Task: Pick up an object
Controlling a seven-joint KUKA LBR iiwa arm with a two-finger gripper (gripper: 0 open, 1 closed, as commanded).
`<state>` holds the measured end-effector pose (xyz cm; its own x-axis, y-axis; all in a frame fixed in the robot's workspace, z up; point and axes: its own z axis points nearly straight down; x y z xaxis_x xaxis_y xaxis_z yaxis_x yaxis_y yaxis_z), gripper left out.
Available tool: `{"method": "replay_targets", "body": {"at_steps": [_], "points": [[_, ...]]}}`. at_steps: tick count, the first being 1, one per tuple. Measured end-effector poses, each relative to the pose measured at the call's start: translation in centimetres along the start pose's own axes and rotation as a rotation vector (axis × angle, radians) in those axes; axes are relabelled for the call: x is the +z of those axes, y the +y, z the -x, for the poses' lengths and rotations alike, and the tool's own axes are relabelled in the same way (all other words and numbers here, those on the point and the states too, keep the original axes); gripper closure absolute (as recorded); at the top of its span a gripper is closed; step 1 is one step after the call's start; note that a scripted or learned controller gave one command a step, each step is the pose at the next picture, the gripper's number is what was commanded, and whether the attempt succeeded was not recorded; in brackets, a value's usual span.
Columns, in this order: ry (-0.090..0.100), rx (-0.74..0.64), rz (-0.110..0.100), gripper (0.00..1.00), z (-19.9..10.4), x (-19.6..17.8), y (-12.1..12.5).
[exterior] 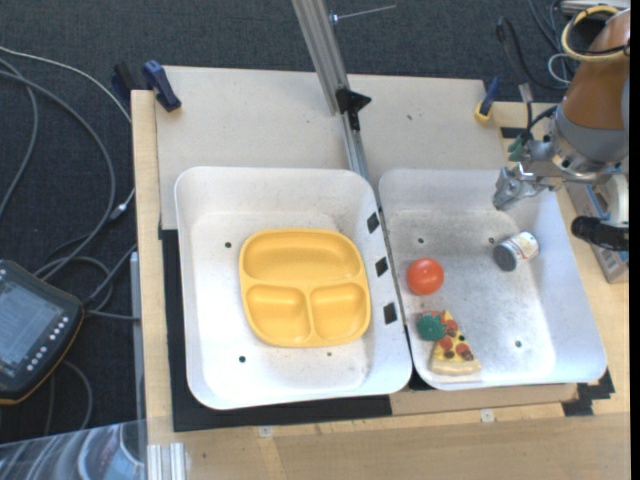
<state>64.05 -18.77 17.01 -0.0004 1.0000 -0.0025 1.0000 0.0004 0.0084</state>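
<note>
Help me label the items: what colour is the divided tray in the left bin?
Yellow; the camera view shows the divided tray clearly.

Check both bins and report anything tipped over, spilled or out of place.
Only the small can in the right bin looks off: it lies on its side below the hand. The yellow tray, red ball and toy pizza slice sit flat.

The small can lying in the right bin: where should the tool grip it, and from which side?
Probably from above, fingers closing across the curved body of the can. It lies on its side with one end facing lower left, bare floor around it, and the tool is already just above.
</note>
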Motion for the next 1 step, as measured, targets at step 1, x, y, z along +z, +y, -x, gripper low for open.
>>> {"method": "replay_targets", "body": {"at_steps": [1], "points": [[0.001,-0.001,-0.001,1.0,0.02,-4.36,0.19]]}}
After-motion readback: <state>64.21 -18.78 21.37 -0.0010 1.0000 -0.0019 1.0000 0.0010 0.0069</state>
